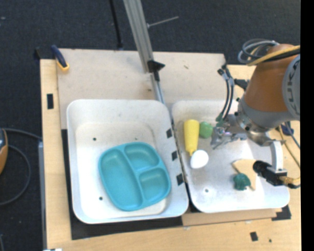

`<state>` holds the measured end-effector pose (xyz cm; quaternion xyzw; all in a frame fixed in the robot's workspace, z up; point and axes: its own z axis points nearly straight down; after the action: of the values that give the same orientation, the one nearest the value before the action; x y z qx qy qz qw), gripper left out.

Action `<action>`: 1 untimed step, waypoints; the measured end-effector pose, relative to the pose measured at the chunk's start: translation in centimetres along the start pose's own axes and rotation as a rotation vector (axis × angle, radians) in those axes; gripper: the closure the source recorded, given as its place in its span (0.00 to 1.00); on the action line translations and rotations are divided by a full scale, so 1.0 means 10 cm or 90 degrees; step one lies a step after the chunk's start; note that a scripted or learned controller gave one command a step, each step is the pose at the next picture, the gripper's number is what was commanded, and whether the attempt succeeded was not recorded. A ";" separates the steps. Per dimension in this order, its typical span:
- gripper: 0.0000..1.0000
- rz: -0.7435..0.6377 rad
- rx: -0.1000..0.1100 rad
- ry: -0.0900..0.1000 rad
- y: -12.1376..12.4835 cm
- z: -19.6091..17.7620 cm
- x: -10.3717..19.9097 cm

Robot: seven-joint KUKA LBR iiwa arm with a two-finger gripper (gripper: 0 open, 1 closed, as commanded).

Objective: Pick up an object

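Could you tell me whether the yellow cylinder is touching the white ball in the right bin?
Touching: the camera view shows the yellow cylinder's lower end meeting the white ball with no gap.

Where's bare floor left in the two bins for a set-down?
Left bin: bare strip along the far wall and left side, bordering the blue divided tray. Right bin: bare near-left floor, between the white ball and the dark green object. Crowded: far half, where the yellow cylinder, a light green object and the gripper cluster.

A yellow plastic cylinder point(191, 135) lies in the right white bin point(220, 203), touching a white ball point(199, 159); a green toy point(241, 181) lies apart.
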<state>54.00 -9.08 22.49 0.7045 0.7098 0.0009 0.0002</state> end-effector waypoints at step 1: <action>1.00 0.000 -0.001 0.000 0.07 -0.14 0.54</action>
<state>54.66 -3.69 23.85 0.7043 0.7099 0.0015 0.0010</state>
